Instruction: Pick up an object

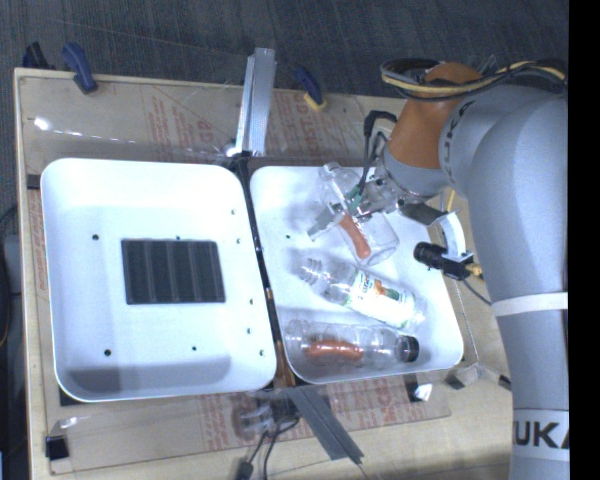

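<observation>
Clear plastic bottles (355, 293) lying jumbled, right bin (280, 268), one orange-filled (357, 236)

White letters "UKA" on the grey arm (535, 432), bottle (380, 299) label print too small to read

Bins (80, 268) glossy white plastic; bottles (345, 348) clear plastic, shiny; bench (130, 118) matt, prob. wood; arm (520, 188) smooth grey.

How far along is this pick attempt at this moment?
Done: the gripper has reached into the right bin, at a clear container. In hand: nothing visibly held. Left: grasp and lift; the bottles lie on the bin floor.
</observation>
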Robot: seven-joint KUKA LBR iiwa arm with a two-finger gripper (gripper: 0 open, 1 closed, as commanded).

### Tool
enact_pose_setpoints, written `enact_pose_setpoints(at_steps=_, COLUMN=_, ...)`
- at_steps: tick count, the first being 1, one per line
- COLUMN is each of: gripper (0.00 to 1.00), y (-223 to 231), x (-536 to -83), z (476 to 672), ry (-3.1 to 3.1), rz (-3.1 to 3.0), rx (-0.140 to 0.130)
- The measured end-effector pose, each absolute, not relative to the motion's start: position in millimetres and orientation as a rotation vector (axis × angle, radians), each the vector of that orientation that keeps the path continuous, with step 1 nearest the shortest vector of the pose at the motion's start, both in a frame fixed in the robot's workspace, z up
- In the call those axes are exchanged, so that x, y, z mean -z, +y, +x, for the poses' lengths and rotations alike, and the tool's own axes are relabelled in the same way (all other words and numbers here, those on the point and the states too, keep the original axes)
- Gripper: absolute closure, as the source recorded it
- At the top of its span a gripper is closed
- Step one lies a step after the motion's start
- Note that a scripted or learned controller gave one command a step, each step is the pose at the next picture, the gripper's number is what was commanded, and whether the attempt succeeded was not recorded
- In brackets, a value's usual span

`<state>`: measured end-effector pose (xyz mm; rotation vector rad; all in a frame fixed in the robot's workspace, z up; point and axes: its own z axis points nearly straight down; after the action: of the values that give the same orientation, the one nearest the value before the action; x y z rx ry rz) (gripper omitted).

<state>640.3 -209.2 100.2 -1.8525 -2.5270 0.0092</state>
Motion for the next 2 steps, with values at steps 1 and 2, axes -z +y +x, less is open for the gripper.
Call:
enact_pose_setpoints(at_steps=1, gripper=1.0, y=-210, x=-127, z=656.5, ry=-2.43, rz=-1.989, rx=-0.003)
enact_pose_setpoints(at_steps=2, gripper=1.0, y=-150, x=-199, z=657.2, ry=-2.561, rz=-1.819, rx=-0.002)
